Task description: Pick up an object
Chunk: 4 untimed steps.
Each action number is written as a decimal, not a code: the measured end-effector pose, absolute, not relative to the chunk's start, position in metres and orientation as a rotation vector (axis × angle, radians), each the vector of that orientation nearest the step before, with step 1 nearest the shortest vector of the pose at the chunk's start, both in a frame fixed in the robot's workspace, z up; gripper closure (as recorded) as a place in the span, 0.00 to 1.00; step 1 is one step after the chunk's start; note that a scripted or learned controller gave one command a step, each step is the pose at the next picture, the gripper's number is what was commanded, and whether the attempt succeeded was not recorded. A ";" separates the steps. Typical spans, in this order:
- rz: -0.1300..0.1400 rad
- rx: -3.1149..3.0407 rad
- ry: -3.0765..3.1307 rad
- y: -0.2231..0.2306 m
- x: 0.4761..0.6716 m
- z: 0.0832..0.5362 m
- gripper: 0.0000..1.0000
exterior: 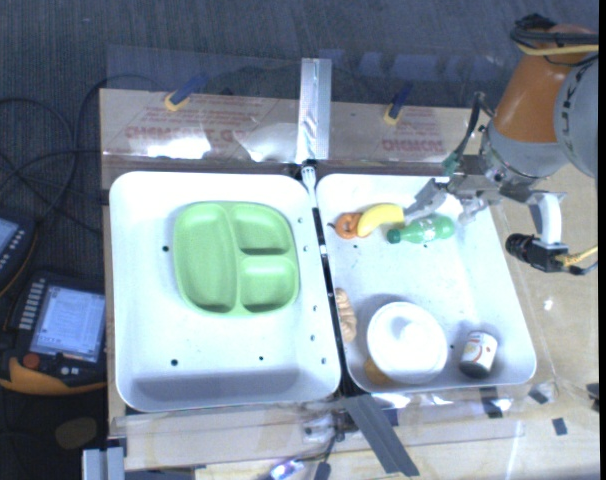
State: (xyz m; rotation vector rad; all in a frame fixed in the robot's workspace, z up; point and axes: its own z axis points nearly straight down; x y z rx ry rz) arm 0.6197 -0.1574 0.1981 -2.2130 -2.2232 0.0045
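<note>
Can nearest; fingers beside green bottle.

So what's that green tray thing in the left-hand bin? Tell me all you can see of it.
The green tray is a pale green divided plate, plastic by its look, roughly square with rounded corners. It has three hollows: one long compartment down its left side and two smaller ones stacked on its right. All three look bare. It lies flat and right way up on the floor of the left bin, a little above the middle, its edges apart from the bin's walls. Nothing rests on it or touches it apart from the bin floor.
</note>
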 end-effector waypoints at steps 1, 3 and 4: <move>0.001 -2.108 -2.329 -0.110 0.605 0.091 0.00; -0.011 -2.059 -2.385 -0.111 0.580 0.089 0.00; -0.002 -2.036 -2.398 -0.113 0.650 0.088 0.00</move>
